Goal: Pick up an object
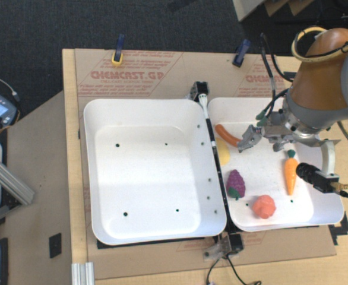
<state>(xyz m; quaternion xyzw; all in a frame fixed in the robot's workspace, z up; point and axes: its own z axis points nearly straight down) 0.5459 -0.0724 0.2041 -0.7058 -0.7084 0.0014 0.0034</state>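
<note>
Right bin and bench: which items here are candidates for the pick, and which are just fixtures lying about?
Belong to the job:
gripper
sausage
yellow piece
purple grapes
carrot
red-pink fruit
right bin

Just lying about:
left bin
yellow clamp
blue clamp
cardboard sheet

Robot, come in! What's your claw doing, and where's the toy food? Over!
Gripper low over right bin, beside hot dog. Carrot, grapes, peach lie loose. Nothing blocking.
</note>
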